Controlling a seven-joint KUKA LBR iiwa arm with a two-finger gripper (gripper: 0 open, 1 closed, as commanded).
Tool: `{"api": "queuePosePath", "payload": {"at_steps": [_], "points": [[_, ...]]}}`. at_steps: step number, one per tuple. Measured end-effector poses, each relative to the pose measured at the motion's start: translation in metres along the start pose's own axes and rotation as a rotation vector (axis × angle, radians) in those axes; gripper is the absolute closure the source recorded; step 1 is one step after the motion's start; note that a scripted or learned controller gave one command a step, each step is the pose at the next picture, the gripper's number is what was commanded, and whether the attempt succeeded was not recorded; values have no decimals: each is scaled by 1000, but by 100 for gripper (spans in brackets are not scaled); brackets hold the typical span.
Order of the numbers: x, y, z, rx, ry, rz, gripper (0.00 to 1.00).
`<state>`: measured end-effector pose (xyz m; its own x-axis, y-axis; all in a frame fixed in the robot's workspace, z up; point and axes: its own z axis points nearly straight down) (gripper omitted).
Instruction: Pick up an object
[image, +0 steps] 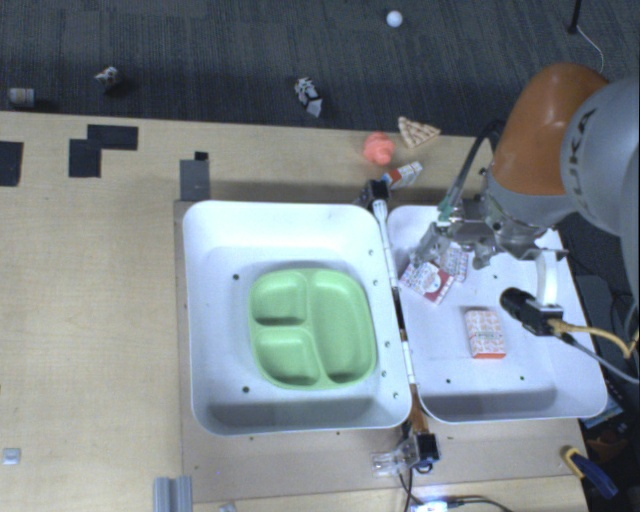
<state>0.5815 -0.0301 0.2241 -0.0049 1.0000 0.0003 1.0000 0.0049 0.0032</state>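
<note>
Gripper (447, 250) poised over the right white bin (560, 400)
A red-and-white crumpled packet (428, 281) lies just below-left of it; whether its jaws are apart, I cannot tell.

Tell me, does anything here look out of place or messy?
Yes. Several small things lie outside the bins: an orange ball and a pizza-slice toy on the bench beyond the right bin, plus scattered bits on the dark floor past the bench.

Green divided tray (310, 325); white bins (215, 300); red-white patterned packet (484, 333); orange ball (378, 149); tan bench (90, 300).
</note>
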Motion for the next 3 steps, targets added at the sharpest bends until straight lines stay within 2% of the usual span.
{"api": "queuePosePath", "payload": {"at_steps": [1,2,3], "points": [[0,0,0,0,0,0,0],[-53,17,138,-4,-2,1,0],[-52,19,126,-10,-2,-2,100]]}}
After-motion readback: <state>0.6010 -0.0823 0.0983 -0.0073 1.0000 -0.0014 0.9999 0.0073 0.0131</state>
